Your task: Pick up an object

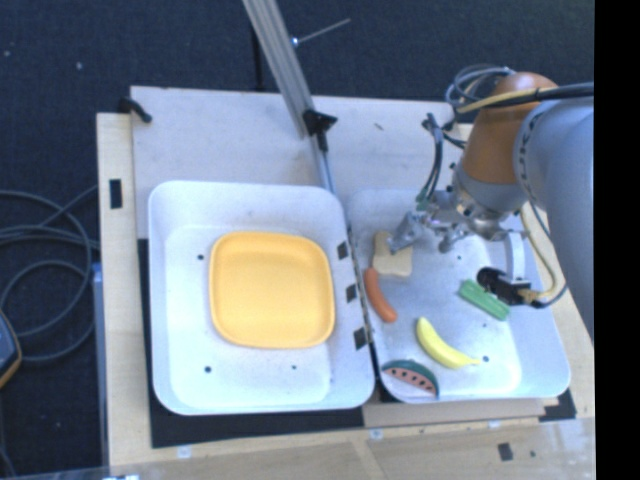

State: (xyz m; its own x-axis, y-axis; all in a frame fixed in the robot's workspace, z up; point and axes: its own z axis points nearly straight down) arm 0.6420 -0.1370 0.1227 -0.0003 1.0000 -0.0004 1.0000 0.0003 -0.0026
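Right bin (pixel 540 363), white, shallow, lower right of the frame; contents as follows. Item one: a tan block resembling a bread slice (pixel 392 257), at the bin's upper left, close to the divide between the bins. Item two: an orange-red sausage-shaped toy (pixel 379 296), lying just below the bread slice, along the bin's left wall. Item three: a yellow banana (pixel 444 344), lower middle of the bin, lying flat. Item four: a watermelon slice (pixel 410 378), red with green rind, at the bin's bottom edge, just left of and below the banana. Item five: a green oblong piece (pixel 484 299), right of centre, near a dark fitting on the arm. Hand (pixel 425 230), metal, hanging over the upper part of this bin, its tip just right of the bread slice; whether it is open or closed cannot be told, and no item is seen in its hold. Arm (pixel 500 148), grey with orange band, entering from the upper right. Left bin (pixel 175 208), white, centre left, holding a yellow square plate (pixel 271 289). Desk (pixel 220 133), pale, carrying both bins. Metal post (pixel 280 48), slanting from the top of the frame to the bins' divide.
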